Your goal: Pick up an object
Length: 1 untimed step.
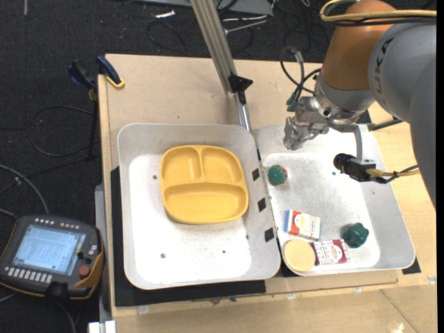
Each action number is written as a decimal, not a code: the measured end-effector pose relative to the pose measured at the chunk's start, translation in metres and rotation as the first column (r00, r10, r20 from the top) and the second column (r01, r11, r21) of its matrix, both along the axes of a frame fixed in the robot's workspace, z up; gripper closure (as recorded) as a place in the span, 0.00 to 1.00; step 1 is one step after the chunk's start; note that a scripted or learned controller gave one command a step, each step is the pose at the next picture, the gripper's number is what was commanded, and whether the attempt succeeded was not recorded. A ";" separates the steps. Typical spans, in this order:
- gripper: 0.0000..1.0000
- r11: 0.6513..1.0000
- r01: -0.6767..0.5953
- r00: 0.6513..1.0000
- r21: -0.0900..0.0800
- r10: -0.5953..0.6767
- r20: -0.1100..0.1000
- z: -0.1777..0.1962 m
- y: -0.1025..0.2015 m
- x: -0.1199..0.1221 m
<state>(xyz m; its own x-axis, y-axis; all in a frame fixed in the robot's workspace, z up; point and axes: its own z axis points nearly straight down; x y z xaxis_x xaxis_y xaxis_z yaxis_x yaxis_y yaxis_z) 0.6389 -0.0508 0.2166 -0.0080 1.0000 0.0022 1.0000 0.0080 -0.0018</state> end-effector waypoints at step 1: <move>1.00 1.000 0.001 1.000 0.000 -0.001 0.000 0.001 0.037 -0.023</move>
